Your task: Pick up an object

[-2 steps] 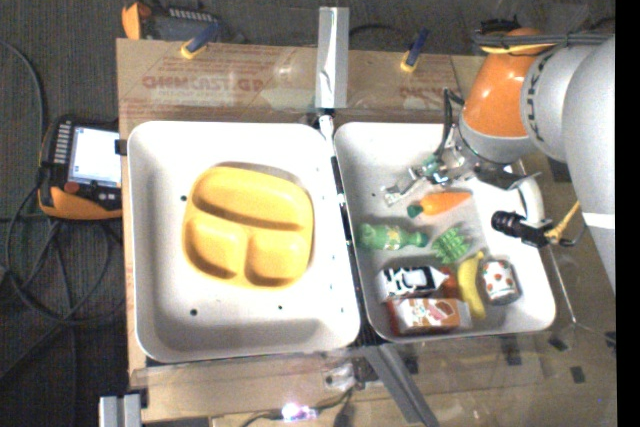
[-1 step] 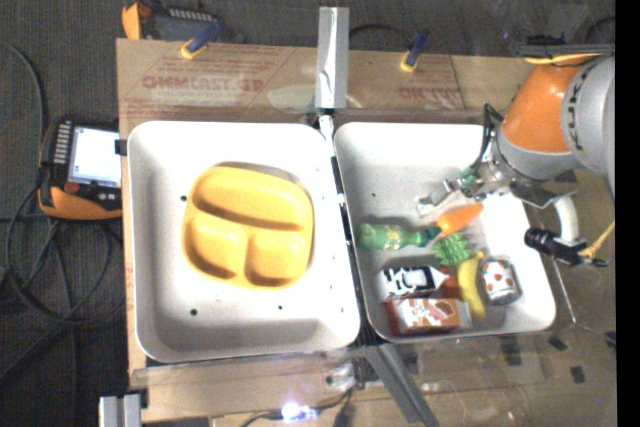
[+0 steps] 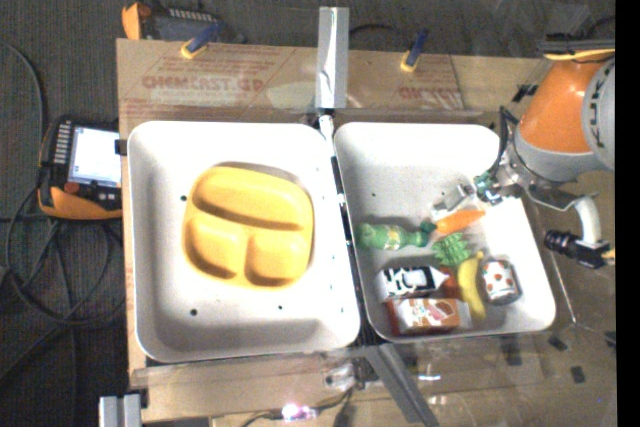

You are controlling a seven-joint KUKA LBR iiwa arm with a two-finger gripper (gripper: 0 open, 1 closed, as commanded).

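The left bin (image 3: 150, 245) holds a yellow tray (image 3: 250, 225) lying flat at its middle. In the right bin (image 3: 400, 155) the small things crowd toward five o'clock: a green toy (image 3: 385, 236), a black-and-white carton (image 3: 410, 280), a red packet (image 3: 428, 314), a banana (image 3: 470, 287), a small red-and-white can (image 3: 499, 281), and a carrot (image 3: 458, 219) lying at a slant nearer the middle.

Nothing looks lifted yet, so I'd say the pick is barely begun; the grasp and the raise are both left.

The gripper (image 3: 487, 185) sits low at about three o'clock in the right bin, just off the carrot's upper end. It is too small and blurred to judge how it is set, and I see nothing in it.
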